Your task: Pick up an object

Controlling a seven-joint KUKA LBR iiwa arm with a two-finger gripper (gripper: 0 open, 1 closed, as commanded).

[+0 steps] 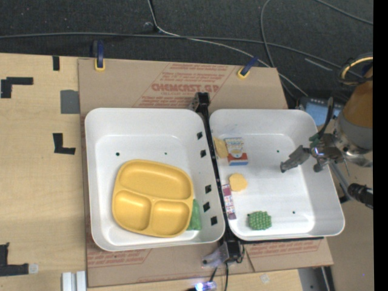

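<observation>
The arm [357, 117] reaches in from the right, and its pincer [297, 159] hangs over the right side of the right bin [321, 220], above bare white floor with nothing between its tips; whether it is released or clenched I cannot tell from this slant. Any object would serve the task, and the likely ones lie in this bin: a small carton [235, 150] near the divider, a yellow piece [238, 182] just below it, a green knobbly ball [259, 220] toward the front wall, and a thin packet [228, 200] lying along the divider side. All sit well apart from the pincer, leftward of it, so it looks parked between tries or lining up rather than committed to a grasp. The left bin [97, 126] holds a yellow tray [151, 197] with a green thing [195, 217] wedged between it and the wall. The ball and the yellow piece stand free of the walls, which should make them easier to close on than the packet. Both bins rest on cardboard [182, 83] clamped to the desk [36, 162], probably to stop them sliding.
</observation>
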